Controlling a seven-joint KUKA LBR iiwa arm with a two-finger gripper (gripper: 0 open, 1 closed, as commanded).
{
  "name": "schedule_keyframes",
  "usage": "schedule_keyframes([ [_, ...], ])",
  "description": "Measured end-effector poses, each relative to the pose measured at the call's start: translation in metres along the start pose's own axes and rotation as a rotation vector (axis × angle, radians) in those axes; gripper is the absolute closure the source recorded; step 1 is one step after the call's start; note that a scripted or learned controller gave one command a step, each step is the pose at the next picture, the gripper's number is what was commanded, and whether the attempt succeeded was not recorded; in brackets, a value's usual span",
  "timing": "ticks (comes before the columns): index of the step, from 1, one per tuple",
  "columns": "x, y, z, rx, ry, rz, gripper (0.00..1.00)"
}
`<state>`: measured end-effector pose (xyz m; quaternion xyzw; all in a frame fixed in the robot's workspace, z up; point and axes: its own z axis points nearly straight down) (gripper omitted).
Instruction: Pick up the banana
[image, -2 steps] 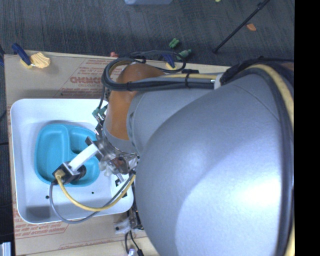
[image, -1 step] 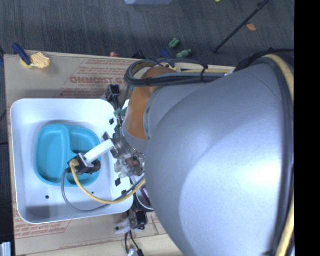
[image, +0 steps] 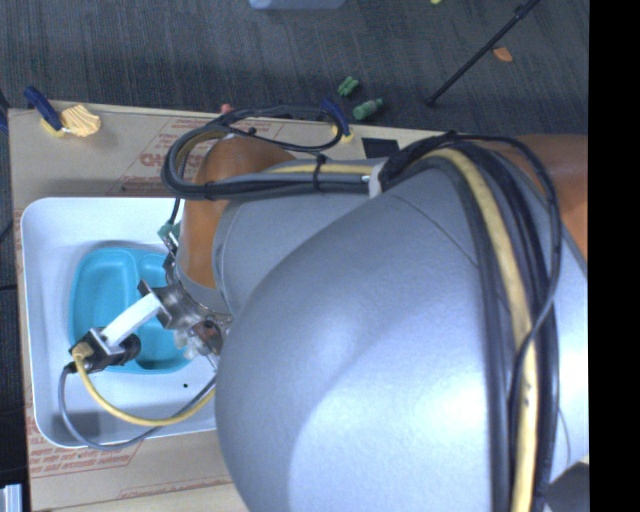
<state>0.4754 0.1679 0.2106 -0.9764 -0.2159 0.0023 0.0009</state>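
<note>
Gripper (image: 192, 322) sits low in the left bin (image: 35, 330), by a blue dish (image: 105, 285); its opening cannot be told, nor where the banana lies, so best judged: rise clear, locate the fruit, then close across its middle.

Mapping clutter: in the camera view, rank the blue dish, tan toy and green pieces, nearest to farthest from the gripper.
1. blue dish, left bin, right by the gripper.
2. tan toy, bench's far-left corner.
3. green pieces, floor beyond the bench.
</note>
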Motion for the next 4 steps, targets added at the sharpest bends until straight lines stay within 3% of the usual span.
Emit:
schedule_keyframes([
  [1, -0.040, 0.131, -0.128, -0.001, 0.003, -0.046, 1.00],
  [2, -0.011, 0.088, -0.011, 0.003, -0.003, -0.317, 1.00],
  [3, 0.042, -0.003, -0.044, -0.001, 0.000, -0.113, 1.00],
  [4, -0.011, 0.037, -0.007, 0.002, -0.003, -0.313, 1.00],
])
